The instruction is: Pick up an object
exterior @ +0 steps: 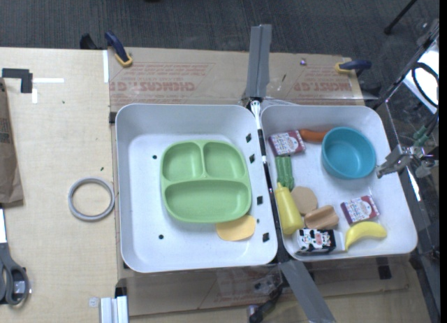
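Hovering at the right bin's (391, 129) far edge, my gripper (392, 164) holds nothing that I can see; how wide it stands I cannot tell. Just beside it to the left sits the round blue bowl (348, 152), upright, with a yellow banana (364, 233) below.

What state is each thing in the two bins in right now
Green divided plate: flat in the left bin, compartments bare.
Yellow slice: flat, tucked against the plate's near edge.
Blue bowl: upright in the right bin, nothing inside.
Banana: lying in the near right corner.
Yellow bottle: lying on its side by the divider.
Gripper: at the right bin's right rim, holding nothing.
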You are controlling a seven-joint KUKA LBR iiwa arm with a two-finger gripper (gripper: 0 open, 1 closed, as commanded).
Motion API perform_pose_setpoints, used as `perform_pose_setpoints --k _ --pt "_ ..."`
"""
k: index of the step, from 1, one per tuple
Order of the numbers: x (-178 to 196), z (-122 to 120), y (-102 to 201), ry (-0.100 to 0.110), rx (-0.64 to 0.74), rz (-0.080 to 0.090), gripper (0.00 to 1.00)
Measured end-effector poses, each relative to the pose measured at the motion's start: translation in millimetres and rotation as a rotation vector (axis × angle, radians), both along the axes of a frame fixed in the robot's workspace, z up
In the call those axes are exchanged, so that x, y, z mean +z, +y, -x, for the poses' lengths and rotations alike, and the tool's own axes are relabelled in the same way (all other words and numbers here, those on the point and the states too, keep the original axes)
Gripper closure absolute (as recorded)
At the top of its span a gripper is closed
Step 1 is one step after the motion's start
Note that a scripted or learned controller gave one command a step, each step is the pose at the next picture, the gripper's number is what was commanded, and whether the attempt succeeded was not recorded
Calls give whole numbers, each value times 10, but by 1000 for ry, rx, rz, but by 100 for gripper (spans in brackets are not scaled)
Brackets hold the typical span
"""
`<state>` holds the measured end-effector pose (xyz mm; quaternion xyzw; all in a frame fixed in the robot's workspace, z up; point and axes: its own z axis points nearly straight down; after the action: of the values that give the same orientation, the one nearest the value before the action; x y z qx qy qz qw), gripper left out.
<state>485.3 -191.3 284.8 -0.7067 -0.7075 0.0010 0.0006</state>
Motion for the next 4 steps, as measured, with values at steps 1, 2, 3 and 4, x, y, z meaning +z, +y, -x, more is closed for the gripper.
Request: perform_pose_setpoints --k 1,2,3,4 --pt "-1155 -818 -249 0 -253 -1 0" --pt "-1705 -1314 179 0 -641 2 0" --pt "-783 -1736 -3 -1 -798 2 0" --pt "-1420 -1662 792 3 -1069 3 0"
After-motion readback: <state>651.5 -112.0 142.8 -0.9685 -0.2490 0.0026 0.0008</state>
